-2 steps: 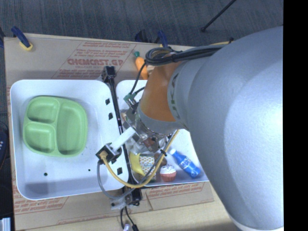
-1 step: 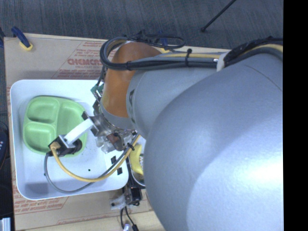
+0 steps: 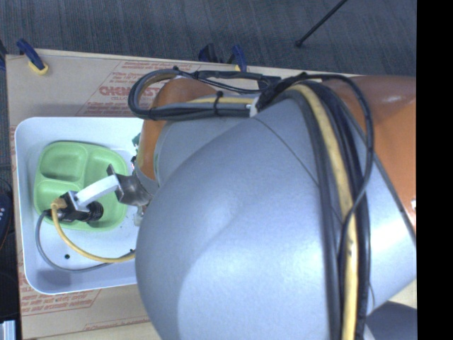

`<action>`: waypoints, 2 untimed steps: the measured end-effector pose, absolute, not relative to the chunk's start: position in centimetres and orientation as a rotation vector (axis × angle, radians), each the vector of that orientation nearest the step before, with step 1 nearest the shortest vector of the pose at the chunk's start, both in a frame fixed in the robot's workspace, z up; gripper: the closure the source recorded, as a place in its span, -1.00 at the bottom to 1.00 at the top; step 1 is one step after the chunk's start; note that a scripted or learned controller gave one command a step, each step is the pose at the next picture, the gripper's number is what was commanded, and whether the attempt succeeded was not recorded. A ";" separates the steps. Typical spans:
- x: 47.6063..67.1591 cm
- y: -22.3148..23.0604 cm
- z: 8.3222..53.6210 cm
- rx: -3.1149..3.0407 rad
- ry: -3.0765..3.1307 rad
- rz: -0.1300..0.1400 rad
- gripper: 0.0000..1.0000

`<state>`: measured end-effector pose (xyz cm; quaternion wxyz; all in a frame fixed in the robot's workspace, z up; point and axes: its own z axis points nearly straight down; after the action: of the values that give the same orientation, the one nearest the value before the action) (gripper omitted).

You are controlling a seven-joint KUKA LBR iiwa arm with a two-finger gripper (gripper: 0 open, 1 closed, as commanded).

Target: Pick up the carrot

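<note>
Dark grey metal at the arm's tip marks the gripper (image 3: pixel 129 188), which is seen above the right edge of a green tray (image 3: pixel 67 165). Whether it is open or closed cannot be told, since its underside is turned away from the camera, and nothing can be seen held in it. The green tray is divided into shallow compartments and is set in the left part of a white bin (image 3: pixel 21 144), close to the bin's left wall. Where the carrot lies cannot be told. An orange strip just right of the tray belongs to the orange band (image 3: pixel 146 151) above the wrist.

The bin is carried by a pale brown worktop (image 3: pixel 78 94) printed with red lettering. Two blue clamps are fixed along the worktop's far edge, one at its left corner (image 3: pixel 32 55) and one near the middle (image 3: pixel 237 54). Everything right of the bin's left half is covered by the grey arm (image 3: pixel 269 225), which stands between the camera and most of the worktop. Dark cables (image 3: pixel 212 98) are looped over the arm's upper side. Beyond the worktop, dark carpeted floor (image 3: pixel 141 13) is seen.
</note>
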<state>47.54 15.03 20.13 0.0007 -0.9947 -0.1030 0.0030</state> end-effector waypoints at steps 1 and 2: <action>47.6 21.3 20.9 -3.124 -0.325 0.007 1.00; 47.5 12.4 23.0 -3.087 -0.563 0.011 1.00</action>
<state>47.52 12.35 22.96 0.0019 -0.9838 -0.1795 0.0037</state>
